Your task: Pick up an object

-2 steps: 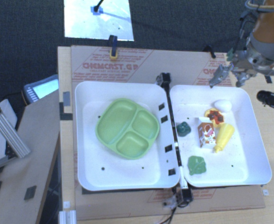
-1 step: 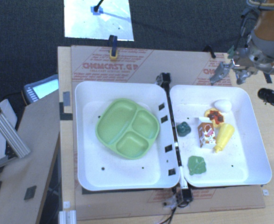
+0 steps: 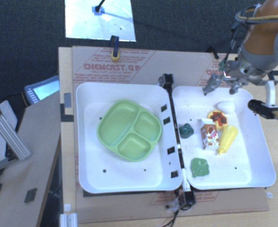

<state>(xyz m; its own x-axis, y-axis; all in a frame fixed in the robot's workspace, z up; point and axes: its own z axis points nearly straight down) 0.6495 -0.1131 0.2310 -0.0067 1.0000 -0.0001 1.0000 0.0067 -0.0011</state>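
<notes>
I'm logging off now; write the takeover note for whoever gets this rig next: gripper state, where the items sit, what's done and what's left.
Gripper: open, holding nothing, poised over the far edge of the right bin.
Right bin holds: white egg-like piece, red-and-yellow piece, small carton, yellow bottle, dark green piece, light green piece.
Left bin: green divided tray.
Done: nothing picked yet.
Left: lower onto one item, probably the white piece nearest the gripper, close on it and lift.
</notes>
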